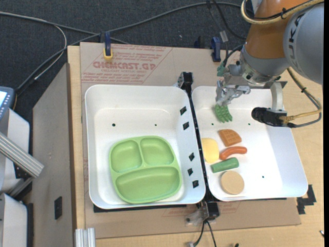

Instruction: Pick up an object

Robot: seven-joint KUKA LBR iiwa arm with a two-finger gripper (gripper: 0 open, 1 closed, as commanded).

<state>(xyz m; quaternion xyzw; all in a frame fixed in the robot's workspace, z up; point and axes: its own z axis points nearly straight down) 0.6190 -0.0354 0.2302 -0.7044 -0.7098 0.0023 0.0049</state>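
My gripper (226, 98) hangs over the back left part of the right bin (280, 161), pointing down. Directly under its tip is a small green ridged toy (223, 113), and the tip meets the toy's upper end. I cannot tell whether the toy rests on the bin floor or is lifted. Nearer the front of the same bin lie a yellow round piece (209, 149), an orange-brown waffle piece (230, 137), a red sausage (233, 152), a green pickle (224, 164) and a tan disc (232, 182).
The left bin (133, 109) holds a light green divided plate (145, 169) in its front half. A black divider with clips (191, 133) runs between the bins. A black cable attachment (267, 116) juts out beside the arm over the right bin.
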